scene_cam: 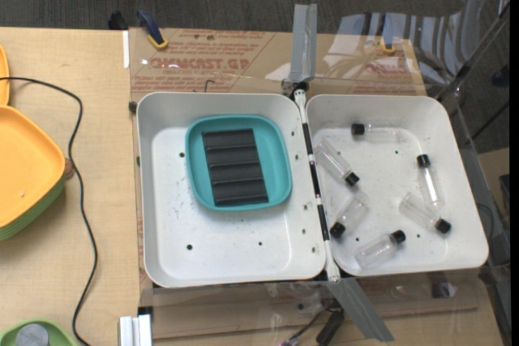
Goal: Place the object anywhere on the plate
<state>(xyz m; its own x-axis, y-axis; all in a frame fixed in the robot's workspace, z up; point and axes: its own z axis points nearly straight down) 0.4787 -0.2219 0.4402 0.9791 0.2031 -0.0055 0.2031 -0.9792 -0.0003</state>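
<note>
1. From where I stand, the job looks not yet begun. The teal plate (198, 174) sits in the left bin (162, 239), a little toward twelve o'clock of its middle, and carries only a dark ribbed slab (234, 166).
2. I take the task's thing to be one of the clear, black-capped vials (336, 164). All six lie loose in the right bin (454, 255): one near eleven o'clock, one at nine close to the shared wall, two toward three and four, and two down around six and seven.
3. Whether the pincer is open or closed, or has hold of anything, I cannot tell.
4. Still to do, by my reckoning: pick a vial, carry it over the wall between the bins, and set it down.
5. Room looks generous. The plate's raised rim is bare all round, and the white floor from six to nine o'clock of it is open. The vial at nine o'clock hugs the wall, which looks awkward; the middle ones look easier.
</note>
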